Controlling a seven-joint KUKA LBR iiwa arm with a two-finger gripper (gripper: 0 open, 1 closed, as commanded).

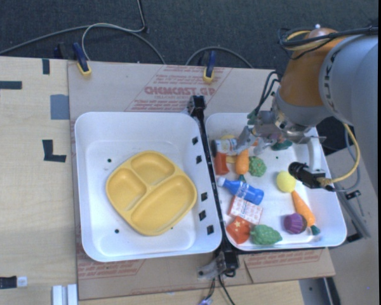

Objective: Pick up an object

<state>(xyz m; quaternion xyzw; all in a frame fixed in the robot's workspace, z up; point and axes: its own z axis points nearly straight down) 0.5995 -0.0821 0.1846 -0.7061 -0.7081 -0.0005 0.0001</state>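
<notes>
My gripper (256, 140) hangs over the back part of the right bin (333, 218). It is open, with nothing between its fingers. Just below and in front of it lie a small orange toy (242, 162) and a green broccoli piece (258, 166). A teal object (282, 145) sits close to its right. Further forward are a yellow lemon (286, 182), a carrot (303, 208), a purple vegetable (294, 223), a green leafy toy (265, 235), a red toy (238, 229), a blue bottle (241, 188) and a red-and-white packet (246, 208).
The left bin (92, 138) holds a yellow divided plate (151, 191). A black divider (206, 170) runs between the two bins. A red can (221, 162) and a small packet (225, 145) lie against the right bin's left wall. The arm's cables (311, 175) trail over the bin's right side.
</notes>
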